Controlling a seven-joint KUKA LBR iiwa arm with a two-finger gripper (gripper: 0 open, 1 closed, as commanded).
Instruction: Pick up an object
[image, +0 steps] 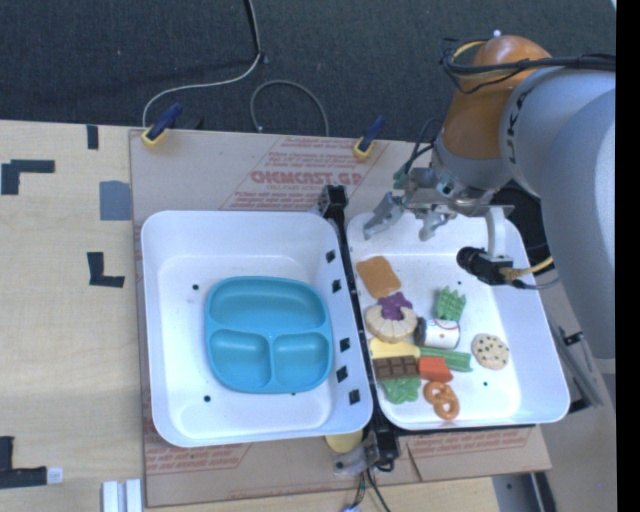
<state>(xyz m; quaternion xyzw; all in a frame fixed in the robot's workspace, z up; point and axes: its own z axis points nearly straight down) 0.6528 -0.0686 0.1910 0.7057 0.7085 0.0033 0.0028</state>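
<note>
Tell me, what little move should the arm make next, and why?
Probably lower toward the orange bread slice. The gripper hangs open above the right bin's far edge, holding nothing, and that piece lies nearest, apart from the crowded toy food.

Red print runs across the brown board (290, 175) that lies under the two bins, in the upper middle of the frame. The largest line reads roughly "CHEMCAST GP", though the last letters are unclear. A smaller red line stands above it and more small lines below it, and all of these are too small to read. Faint red print also shows on the board's lower left edge, and it is too blurred to make out.
</note>
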